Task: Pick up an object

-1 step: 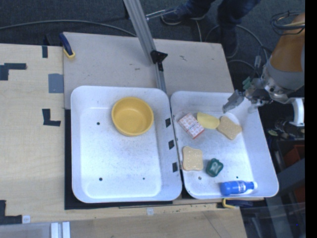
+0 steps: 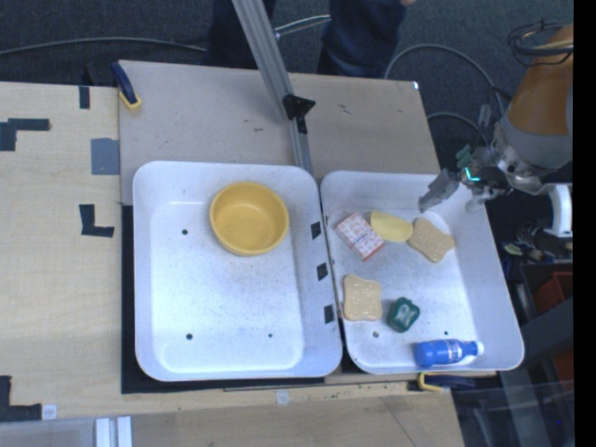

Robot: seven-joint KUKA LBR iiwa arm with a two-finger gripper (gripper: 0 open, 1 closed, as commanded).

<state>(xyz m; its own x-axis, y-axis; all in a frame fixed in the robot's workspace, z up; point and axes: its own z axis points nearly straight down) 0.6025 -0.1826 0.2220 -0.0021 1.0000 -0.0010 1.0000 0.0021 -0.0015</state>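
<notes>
1. The gripper (image 2: 438,196) hovers over the right bin (image 2: 494,277) at its 1 o'clock corner; whether it is open I cannot tell.
2. A tan sponge (image 2: 431,239) lies just at the gripper's 6 o'clock.

Yellow bowl (image 2: 249,217): upright, upper part of left bin. Right bin: red-and-white patterned packet (image 2: 358,236) near left wall; yellow lemon-shaped piece (image 2: 391,226) just beside it; tan toast-like slice (image 2: 431,239) touching that piece; second tan slice (image 2: 361,298) lower left; dark green item (image 2: 402,314) beside it; blue bottle (image 2: 445,352) lying flat at front edge.
</notes>
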